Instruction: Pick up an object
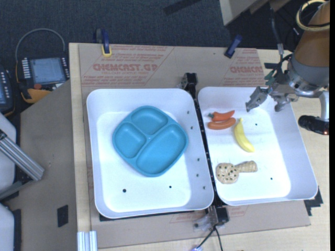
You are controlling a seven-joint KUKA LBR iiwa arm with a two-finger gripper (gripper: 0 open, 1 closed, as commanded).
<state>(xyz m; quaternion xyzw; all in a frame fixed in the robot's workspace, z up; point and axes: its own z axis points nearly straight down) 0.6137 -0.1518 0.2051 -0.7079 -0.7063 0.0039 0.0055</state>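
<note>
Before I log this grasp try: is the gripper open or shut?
Open: the gripper hangs over the right bin's far edge, fingers spread, nothing between them.

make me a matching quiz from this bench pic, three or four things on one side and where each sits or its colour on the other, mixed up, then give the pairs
Things:
1. divided plate
2. banana
3. hot dog
4. pincer

Descriptions:
A. yellow, in the right bin, below the hot dog
B. above the right bin's far right corner
C. blue, lying in the left bin
D. orange-red, near the right bin's far left side

Pairs: 1-C, 2-A, 3-D, 4-B
</note>
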